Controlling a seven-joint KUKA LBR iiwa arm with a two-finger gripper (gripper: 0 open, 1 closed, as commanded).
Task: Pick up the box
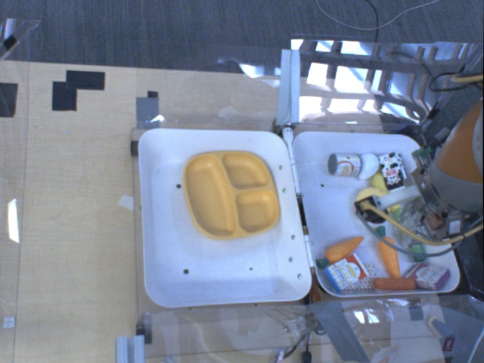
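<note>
Overhead, a pale wooden bench (68, 225) carries two shallow white bins side by side. A yellow divided plate (231, 193) lies in the left bin (166, 278). The box (348, 272), small with orange and white print, sits near the front edge of the right bin (321, 203), between two carrots (342, 248). The grey and orange arm (457, 165) hangs over that bin's right side; its pincer (412, 216) is tangled among cables, so its spread cannot be told.

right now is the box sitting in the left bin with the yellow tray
No, the box lies near the front edge of the right bin, while the yellow tray sits alone in the left bin.
</note>
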